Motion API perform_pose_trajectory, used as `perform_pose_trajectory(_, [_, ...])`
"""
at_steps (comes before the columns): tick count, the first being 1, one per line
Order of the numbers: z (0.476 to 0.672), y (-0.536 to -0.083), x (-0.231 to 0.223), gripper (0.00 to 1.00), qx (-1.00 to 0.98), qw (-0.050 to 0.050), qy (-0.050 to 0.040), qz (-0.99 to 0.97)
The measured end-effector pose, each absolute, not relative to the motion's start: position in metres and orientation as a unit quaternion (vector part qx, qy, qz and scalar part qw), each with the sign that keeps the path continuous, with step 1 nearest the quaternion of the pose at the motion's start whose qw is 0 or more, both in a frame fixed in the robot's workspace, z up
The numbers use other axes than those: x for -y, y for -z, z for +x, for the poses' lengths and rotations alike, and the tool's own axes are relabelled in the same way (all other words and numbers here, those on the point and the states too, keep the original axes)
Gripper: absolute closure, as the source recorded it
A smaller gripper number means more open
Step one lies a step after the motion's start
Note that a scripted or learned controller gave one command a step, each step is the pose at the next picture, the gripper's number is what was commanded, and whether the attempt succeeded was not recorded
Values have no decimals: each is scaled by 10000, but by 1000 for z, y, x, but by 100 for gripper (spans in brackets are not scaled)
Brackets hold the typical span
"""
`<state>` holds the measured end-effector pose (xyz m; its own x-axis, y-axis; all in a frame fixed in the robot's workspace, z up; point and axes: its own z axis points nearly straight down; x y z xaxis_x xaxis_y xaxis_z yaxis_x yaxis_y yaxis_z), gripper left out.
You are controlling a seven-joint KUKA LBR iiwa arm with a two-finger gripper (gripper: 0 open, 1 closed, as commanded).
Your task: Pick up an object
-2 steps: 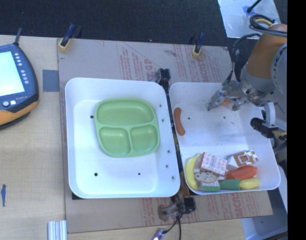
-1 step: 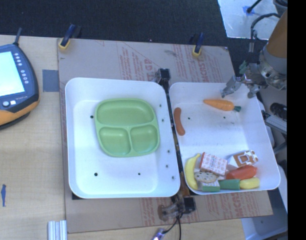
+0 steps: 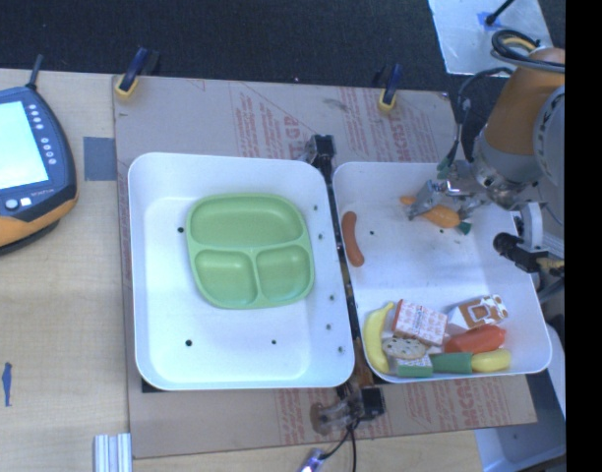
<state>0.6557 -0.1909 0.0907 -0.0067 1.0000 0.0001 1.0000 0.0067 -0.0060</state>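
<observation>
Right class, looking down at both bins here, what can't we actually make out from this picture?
- Gripper: in the camera view its metal parts blur into the orange object beneath, so grip and contact are unclear.
- Orange object: partly covered by the gripper; identity unclear.
- Toy food pile in the right bin: items overlap, lower ones hidden.
- Arm: cut off by the right edge.
- Tablet: cut off by the left edge, screen washed out.

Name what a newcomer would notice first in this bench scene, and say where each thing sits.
The green divided plate lies in the left bin. A heap of toy food crowds the near corner of the right bin, with a sausage alone by its left wall. The gripper hovers over an orange item.
</observation>
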Motion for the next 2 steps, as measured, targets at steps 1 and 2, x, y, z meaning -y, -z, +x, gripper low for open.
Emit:
perform_pose_trajectory(1, [656, -102, 191, 100, 7106, 37, -32, -7036])
perform_pose_trajectory(2, [656, -122, 125, 100, 7093, 15, -17, -7049])
